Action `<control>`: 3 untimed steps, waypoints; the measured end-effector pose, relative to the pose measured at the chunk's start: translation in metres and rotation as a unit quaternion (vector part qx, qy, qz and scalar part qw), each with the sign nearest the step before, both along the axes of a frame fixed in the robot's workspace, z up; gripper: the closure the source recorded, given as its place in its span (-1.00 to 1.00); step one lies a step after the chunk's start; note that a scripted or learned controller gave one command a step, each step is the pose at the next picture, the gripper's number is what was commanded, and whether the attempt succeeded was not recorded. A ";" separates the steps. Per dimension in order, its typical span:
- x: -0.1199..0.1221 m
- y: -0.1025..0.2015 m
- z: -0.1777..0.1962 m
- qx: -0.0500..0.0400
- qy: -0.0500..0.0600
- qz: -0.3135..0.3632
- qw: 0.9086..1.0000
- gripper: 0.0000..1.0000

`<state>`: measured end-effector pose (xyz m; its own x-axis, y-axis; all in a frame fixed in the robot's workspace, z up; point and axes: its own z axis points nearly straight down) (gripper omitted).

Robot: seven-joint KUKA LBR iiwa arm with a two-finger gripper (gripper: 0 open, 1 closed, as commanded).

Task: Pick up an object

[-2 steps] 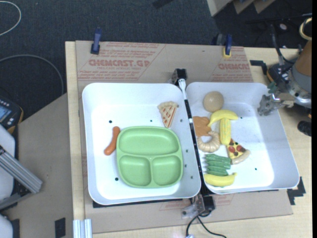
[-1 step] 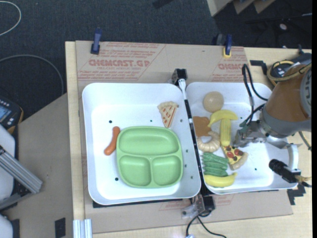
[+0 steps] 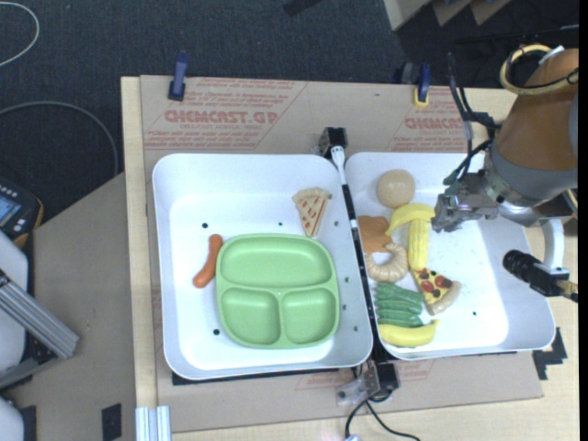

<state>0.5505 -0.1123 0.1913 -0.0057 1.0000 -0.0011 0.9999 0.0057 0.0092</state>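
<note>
My gripper (image 3: 453,213) hangs over the right bin (image 3: 487,324), just right of the top end of a yellow banana (image 3: 416,237); nothing shows between its tips. Left of the gripper lies a round beige bun (image 3: 395,187). Below it sit an orange bread slice (image 3: 371,231), a tan croissant-like piece (image 3: 390,265), a pizza slice (image 3: 437,290), green pea pods (image 3: 398,302) and a second yellow piece (image 3: 407,335) at the front wall.
The left bin (image 3: 179,246) holds a green divided plate (image 3: 276,289), an orange sausage (image 3: 209,260) to its left and a waffle-patterned wedge (image 3: 311,209) at its back right. Bare floor in the right bin lies right of the pizza slice.
</note>
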 end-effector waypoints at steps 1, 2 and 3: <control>-0.002 0.018 -0.110 0.001 0.005 -0.002 1.000 1.00; 0.019 0.107 -0.003 0.000 0.002 -0.001 1.000 1.00; -0.018 0.120 0.070 0.000 0.005 -0.002 1.000 1.00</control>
